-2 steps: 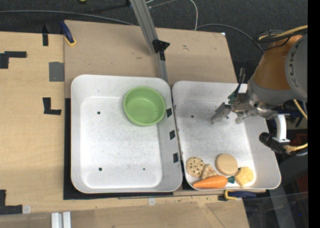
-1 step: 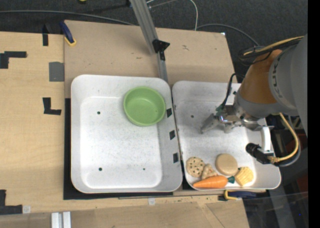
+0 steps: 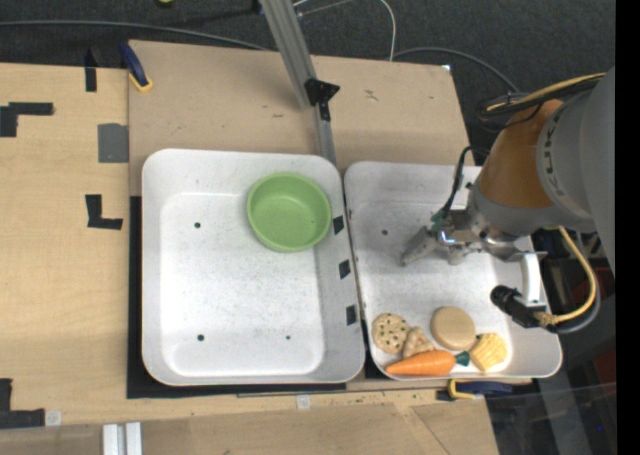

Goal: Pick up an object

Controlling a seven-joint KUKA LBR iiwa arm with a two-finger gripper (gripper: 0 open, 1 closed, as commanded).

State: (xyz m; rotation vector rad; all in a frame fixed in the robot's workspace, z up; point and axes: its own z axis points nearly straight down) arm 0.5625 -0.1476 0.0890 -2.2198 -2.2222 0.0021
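My gripper point(image 3: 441, 243) hangs over the middle of the right bin point(image 3: 400, 193), under the grey wrist with the orange band. It is open, one finger point(image 3: 412, 253) angling down to the left with nothing in its grasp. At the bin's front edge, apart from the gripper, lie a speckled cookie point(image 3: 389, 330), a tan bun point(image 3: 454, 326), an orange carrot point(image 3: 424, 364) and a yellow ridged piece point(image 3: 489, 351). A green bowl point(image 3: 289, 211) sits in the left bin point(image 3: 180, 273) near its back right corner.
A grey pole point(image 3: 285, 28) slants down from the top to the divide between the bins. Cables loop behind the right bin. A black and yellow hose point(image 3: 560, 313) hangs at the arm's right side.
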